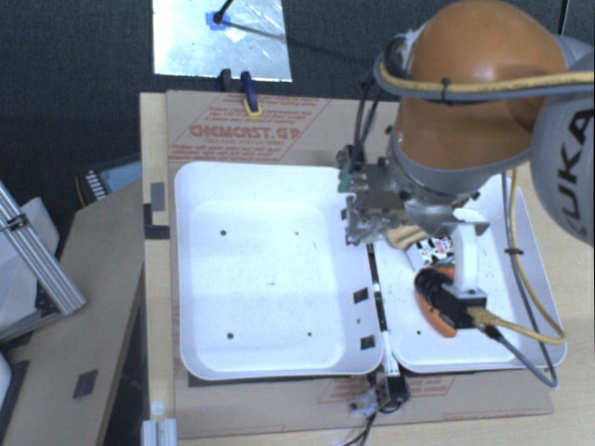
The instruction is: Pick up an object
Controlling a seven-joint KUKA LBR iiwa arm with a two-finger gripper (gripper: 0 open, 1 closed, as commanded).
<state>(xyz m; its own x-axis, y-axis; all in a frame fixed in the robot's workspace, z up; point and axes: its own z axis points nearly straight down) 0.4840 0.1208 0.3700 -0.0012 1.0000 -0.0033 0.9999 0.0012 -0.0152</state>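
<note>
Looking down from the fixed camera, as I see it at my remote station. Left bin (186, 277) and right bin (465, 360) lie side by side, inner rims meeting, on a cardboard sheet (242, 130) with red lettering. The arm (483, 72) reaches in from the right, orange band uppermost. The gripper (367, 221) hangs at the far inner corner of the right bin, close to the seam between the bins. I cannot tell whether the gripper is wide, narrow or holding anything (the wrist body hides its tip).

The things to pick lie in the right bin:
- a tan object (402, 237) just beside the gripper
- a white object with dark and red print (435, 247) next to the tan one
- an orange-and-black object (429, 316) nearer the front, partly covered by the robot's own fittings

Behind the bins, a silvery sheet (221, 26) lies on the dark surface. A blue clamp with a yellow tip (249, 96) sits at the cardboard's far edge.
</note>
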